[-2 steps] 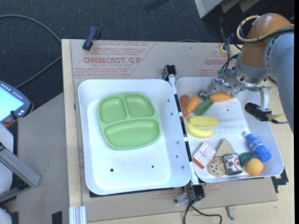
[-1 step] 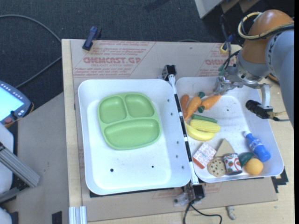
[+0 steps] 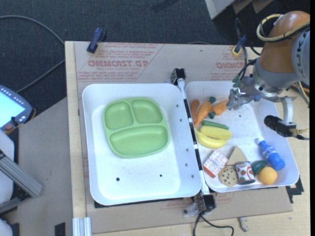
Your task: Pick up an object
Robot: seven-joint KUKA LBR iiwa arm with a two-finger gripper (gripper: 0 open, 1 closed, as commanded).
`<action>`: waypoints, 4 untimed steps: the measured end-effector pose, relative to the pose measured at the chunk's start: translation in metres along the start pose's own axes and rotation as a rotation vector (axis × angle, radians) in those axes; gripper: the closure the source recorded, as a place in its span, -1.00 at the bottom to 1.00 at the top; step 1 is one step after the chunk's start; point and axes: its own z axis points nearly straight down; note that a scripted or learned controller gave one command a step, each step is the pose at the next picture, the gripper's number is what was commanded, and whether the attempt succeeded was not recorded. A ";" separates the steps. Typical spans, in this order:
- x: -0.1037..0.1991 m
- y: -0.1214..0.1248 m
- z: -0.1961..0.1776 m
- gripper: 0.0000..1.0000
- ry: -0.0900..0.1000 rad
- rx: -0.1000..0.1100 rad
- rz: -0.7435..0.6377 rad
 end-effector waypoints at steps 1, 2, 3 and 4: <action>0.000 0.000 0.001 -1.00 0.000 0.001 0.000; 0.031 -0.040 0.081 -1.00 0.000 0.001 0.000; 0.025 -0.075 0.081 -1.00 0.000 0.002 0.001; 0.030 -0.098 0.081 -1.00 0.000 0.001 0.001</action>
